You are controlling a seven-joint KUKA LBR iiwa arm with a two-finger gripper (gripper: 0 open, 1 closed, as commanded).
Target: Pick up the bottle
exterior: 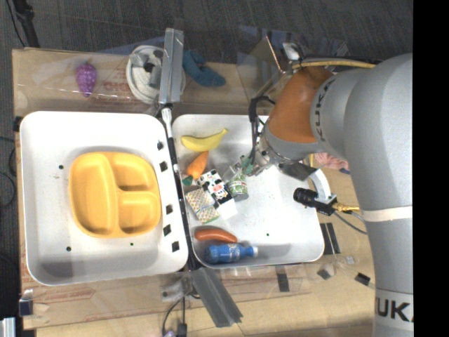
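The blue bottle point(226, 252) is lying on its side against the near wall of the right bin point(298, 239), its long axis running left to right with the pale cap end pointing right. It is probably resting there because it rolled to the edge. A hot dog point(216, 235) is lying just beside it, parallel. Farther up, a small can point(238, 187), a cow-print carton point(216, 188), a carrot point(197, 164) and a banana point(203, 140) are clustering together. The gripper point(250, 166) is hovering near the can, well apart from the bottle; I cannot tell how it is set. The yellow tray point(116, 192) is sitting in the left bin point(42, 135).
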